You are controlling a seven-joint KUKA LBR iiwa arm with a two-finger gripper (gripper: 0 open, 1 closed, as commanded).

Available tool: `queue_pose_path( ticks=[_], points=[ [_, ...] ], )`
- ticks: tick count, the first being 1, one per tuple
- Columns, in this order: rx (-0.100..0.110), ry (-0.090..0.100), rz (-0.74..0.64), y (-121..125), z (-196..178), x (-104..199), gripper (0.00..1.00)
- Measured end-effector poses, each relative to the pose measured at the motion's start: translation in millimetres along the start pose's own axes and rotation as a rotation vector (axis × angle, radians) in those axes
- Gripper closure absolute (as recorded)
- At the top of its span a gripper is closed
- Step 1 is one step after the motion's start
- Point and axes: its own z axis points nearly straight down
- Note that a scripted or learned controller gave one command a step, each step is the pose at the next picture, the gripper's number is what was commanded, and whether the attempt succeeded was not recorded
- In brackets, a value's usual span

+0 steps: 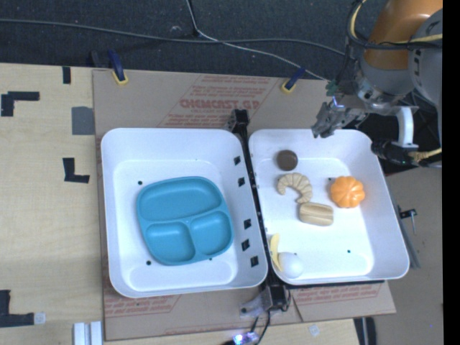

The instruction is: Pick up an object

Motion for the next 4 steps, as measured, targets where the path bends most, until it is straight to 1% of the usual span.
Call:
queue_pose_path(
  ticks=[1, 2, 3, 4],
  points=[
    [0.001, 0.001, -0.001, -26, -3, 54, 1.00],
    [0.001, 0.001, -0.002, -43, -1, 113, 1.00],
    [0.001, 0.001, -0.001, -61, -3, 157, 1.00],
    [0.003, 0.000, -0.002, -92, 7, 210, 1.00]
  ],
)
